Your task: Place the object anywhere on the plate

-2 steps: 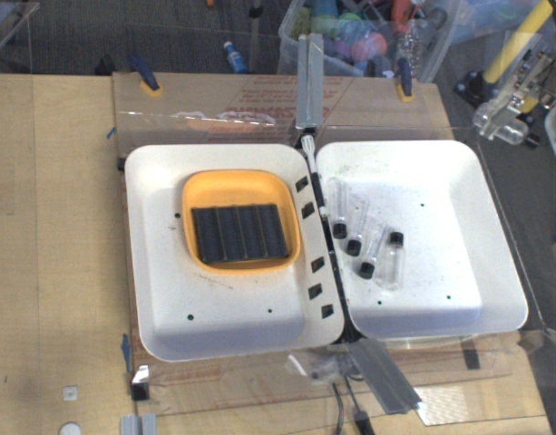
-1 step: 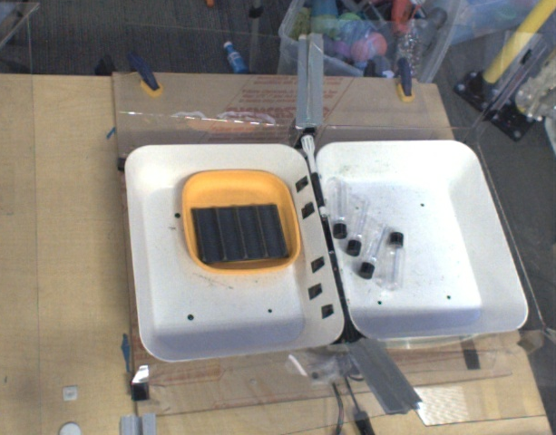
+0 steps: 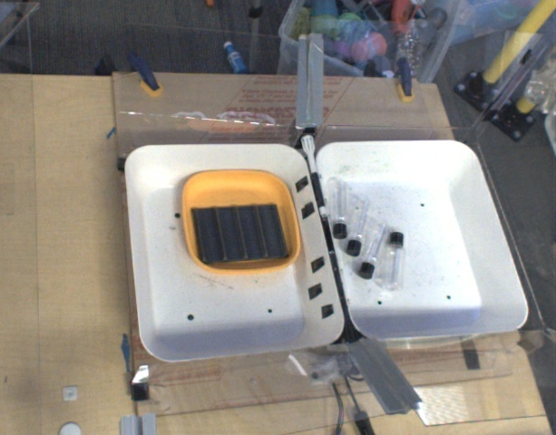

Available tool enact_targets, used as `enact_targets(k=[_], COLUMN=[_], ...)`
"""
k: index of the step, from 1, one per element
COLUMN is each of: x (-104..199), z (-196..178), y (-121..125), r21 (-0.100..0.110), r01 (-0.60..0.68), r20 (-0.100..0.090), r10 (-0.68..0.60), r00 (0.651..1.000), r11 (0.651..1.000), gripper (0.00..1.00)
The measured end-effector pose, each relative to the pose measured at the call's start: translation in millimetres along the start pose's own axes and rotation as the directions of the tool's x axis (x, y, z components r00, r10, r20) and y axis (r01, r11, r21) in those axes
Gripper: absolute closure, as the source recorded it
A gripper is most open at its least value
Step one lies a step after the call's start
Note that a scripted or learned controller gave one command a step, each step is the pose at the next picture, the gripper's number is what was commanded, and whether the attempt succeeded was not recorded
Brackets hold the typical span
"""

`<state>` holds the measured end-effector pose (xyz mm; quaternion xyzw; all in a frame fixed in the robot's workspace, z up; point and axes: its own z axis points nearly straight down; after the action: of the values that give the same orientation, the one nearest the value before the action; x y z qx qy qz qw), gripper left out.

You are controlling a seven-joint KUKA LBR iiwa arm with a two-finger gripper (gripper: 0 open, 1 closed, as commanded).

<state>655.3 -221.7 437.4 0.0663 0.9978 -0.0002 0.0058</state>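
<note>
- The wooden bench (image 3: pixel 51 243) carries a sheet of cardboard (image 3: pixel 214 102), on which two shallow white bins sit side by side, touching along their inner edges.
- Behind the bench, at the top of the camera view, a clear plastic box (image 3: pixel 377 16) holds mixed coloured items; a yellow bar (image 3: pixel 522 30) leans at the top right.
- The left bin (image 3: pixel 169 324) holds an orange plate (image 3: pixel 239 220) with rounded corners, placed slightly above the bin's centre.
- A dark ribbed rectangular block (image 3: pixel 239 232) lies flat on the plate, covering most of its floor, with the orange rim visible all around.
- The right bin (image 3: pixel 459 243) holds a cluster of small clear tubes with black caps (image 3: pixel 366 238), lying on their sides in the bin's left half, near the divider.
- One tube (image 3: pixel 393 252) lies at the right of the cluster, its black cap pointing up the view.
- A row of small black tabs (image 3: pixel 312 238) runs along the seam between the bins.
- A grey metal strip (image 3: pixel 308 84) stands behind the seam; another grey strip (image 3: pixel 382 374) lies in front of it.
- Gripper: the camera view gives no information on its finger state.
</note>
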Motion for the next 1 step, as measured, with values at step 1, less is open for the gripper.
enact_targets(k=[1], x=[-4.8], z=[0.4], y=[-1.0], r21=[-0.001], r01=[0.011], r20=[-0.001], r10=[-0.011], r00=[1.0], r11=[1.0], gripper=[1.0])
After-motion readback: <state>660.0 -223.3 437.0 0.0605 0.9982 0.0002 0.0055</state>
